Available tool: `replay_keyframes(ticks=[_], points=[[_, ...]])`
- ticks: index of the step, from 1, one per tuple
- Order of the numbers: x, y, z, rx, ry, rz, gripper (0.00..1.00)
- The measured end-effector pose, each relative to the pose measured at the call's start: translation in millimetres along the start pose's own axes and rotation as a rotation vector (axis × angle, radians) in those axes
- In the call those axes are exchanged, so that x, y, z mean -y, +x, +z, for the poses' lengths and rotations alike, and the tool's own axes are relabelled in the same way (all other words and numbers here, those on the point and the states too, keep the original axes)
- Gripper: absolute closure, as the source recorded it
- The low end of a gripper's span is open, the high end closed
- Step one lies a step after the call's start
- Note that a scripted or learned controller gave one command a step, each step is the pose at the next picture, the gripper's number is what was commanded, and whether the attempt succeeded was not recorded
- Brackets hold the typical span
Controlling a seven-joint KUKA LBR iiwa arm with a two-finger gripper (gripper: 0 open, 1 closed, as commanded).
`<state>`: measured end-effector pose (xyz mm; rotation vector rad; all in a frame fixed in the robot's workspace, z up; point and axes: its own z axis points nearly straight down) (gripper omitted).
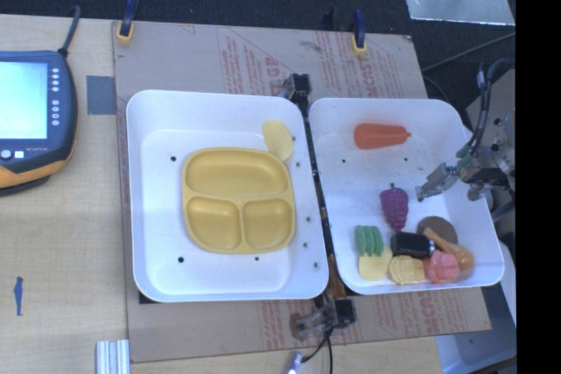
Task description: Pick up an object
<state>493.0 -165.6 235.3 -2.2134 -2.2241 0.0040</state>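
Note:
The right bin (351, 179) holds several toy foods. An orange carrot (380, 136) lies near its far side, and a purple bunch of grapes (394, 206) sits in the middle. Along the near edge are a green piece (368, 239) over a pale yellow one (372, 265), a black block (410, 243), a round yellow cookie (406, 271), a pink piece (442, 269) and a brown and orange piece (443, 239). My gripper (445, 179) hangs over the bin's right side, right of the grapes and above the brown piece, with nothing seen in it.
The left bin (158, 188) carries a yellow compartment tray (238, 199) with a pale yellow piece (278, 138) at its far right corner. A handheld control pendant (31, 118) lies at the bench's left. Clamps (358, 29) hold the cardboard sheet at the back.

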Motion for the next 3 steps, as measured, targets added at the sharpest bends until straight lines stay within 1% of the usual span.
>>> replay_keyframes(ticks=[1, 2, 3], points=[[-32.8, 33.9, 135.9, 0.000, 0.003, -0.001, 0.00], [-33.0, 32.5, 125.2, 0.001, 0.004, -0.005, 1.00], [-75.0, 112.0, 43.0, 0.000, -0.001, 0.000, 1.00]])
